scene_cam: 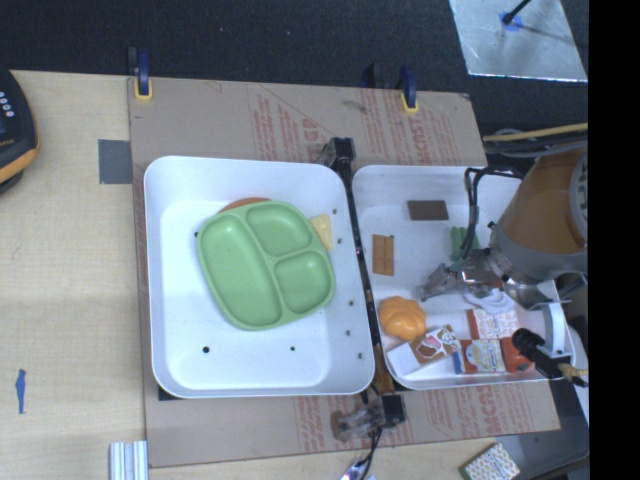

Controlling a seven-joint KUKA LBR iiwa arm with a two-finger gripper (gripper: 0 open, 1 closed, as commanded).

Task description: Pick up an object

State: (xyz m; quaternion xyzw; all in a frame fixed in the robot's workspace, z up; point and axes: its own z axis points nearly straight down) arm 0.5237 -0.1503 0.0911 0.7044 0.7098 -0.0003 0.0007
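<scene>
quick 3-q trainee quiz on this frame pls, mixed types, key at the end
1. True or false: the green divided plate lies in the left bin.
2. Multiple choice: the dark brown rectangle lies in which part of the right bin? A) far end B) near end C) on the rim
3. Fill in: the orange rounded object sits beside the right bin's ____ wall.

Key: 1 true; 2 A; 3 left. The gripper is over the right bin, and nothing can be seen between its fingers.
</scene>
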